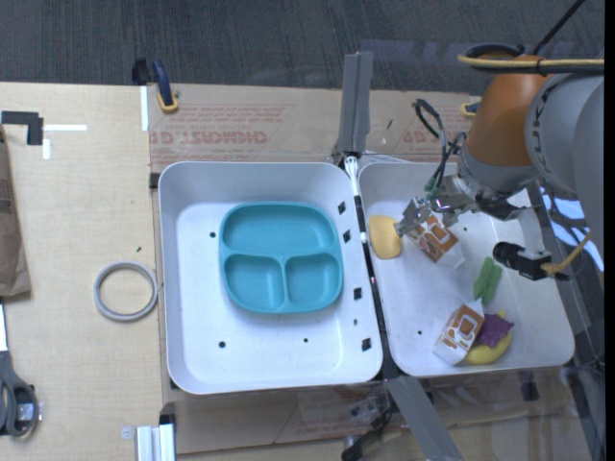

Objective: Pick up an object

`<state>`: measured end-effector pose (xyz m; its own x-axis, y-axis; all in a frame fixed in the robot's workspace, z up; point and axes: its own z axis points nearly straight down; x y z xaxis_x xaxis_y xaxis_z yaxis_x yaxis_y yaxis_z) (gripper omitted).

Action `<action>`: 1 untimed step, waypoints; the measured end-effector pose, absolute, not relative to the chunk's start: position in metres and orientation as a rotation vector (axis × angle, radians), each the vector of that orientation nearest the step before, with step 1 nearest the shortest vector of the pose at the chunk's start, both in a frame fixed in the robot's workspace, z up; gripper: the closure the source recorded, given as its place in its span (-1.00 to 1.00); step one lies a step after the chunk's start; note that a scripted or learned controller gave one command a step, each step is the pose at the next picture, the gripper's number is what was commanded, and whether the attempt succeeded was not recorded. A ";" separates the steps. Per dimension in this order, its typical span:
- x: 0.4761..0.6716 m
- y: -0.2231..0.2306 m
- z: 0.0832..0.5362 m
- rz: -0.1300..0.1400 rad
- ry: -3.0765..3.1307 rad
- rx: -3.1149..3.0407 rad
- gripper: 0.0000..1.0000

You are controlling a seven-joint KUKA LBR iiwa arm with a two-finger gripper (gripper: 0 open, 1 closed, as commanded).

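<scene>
My gripper (420, 217) hangs low in the right bin (413, 349), near its back left part. A small brown and white carton (439, 240) lies right against its tip, partly covered by it; I cannot tell whether the carton is gripped. A yellow rounded piece (385, 237) rests just left of the gripper by the bin's left wall. A green pod (487, 279) lies further to the front right. At the front right corner, a second carton (458, 332), a purple piece (496, 329) and a yellow banana (486, 353) are bunched together.
The left bin (183, 286) holds a teal divided plate (282, 256). A grey ring (126, 290) lies on the bench to the left. A metal post (355, 104) stands behind the wall between the bins. Cables (538, 262) trail off the wrist over the right bin.
</scene>
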<state>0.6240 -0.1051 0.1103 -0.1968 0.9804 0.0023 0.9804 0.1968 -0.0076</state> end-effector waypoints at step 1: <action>0.618 -0.103 0.092 0.000 -2.411 -2.017 -1.00</action>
<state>0.6181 -0.1031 0.0917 -0.1767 0.9843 -0.0017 0.9843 0.1767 0.0012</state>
